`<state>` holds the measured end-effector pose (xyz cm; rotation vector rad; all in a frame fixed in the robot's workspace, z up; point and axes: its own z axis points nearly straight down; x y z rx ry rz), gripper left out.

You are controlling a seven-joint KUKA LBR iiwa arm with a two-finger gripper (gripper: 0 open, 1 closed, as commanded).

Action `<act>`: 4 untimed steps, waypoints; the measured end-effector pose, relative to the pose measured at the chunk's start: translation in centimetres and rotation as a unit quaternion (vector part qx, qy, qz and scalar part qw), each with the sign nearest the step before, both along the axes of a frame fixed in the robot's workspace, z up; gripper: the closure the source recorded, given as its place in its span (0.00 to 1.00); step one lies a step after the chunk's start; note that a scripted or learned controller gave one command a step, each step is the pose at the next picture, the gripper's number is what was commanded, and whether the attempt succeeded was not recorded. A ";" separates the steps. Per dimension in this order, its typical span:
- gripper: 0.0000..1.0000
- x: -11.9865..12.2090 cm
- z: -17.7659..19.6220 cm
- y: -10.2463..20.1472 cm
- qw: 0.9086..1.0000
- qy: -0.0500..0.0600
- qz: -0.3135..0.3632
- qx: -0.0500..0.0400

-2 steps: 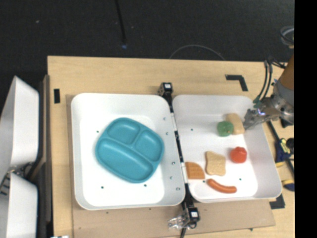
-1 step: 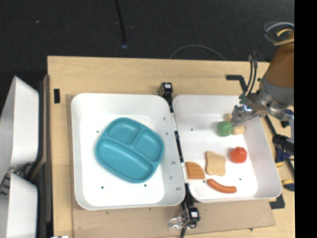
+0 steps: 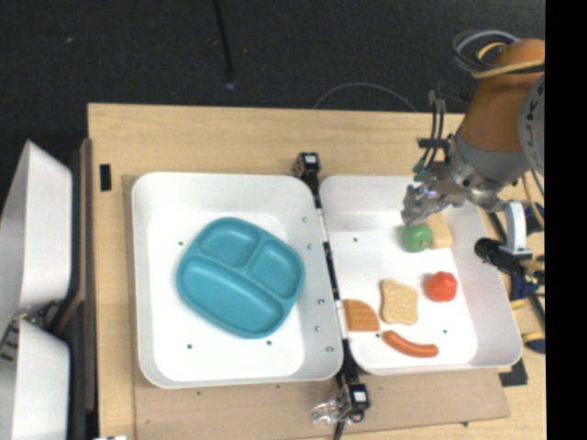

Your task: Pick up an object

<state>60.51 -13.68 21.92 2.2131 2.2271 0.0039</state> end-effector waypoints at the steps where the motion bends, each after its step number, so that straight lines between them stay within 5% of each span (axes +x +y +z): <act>1: 1.00 1.0 1.0 4.3 1.000 0.000 0.000 0.000; 4: 1.00 5.9 3.2 18.5 1.000 0.000 0.000 0.000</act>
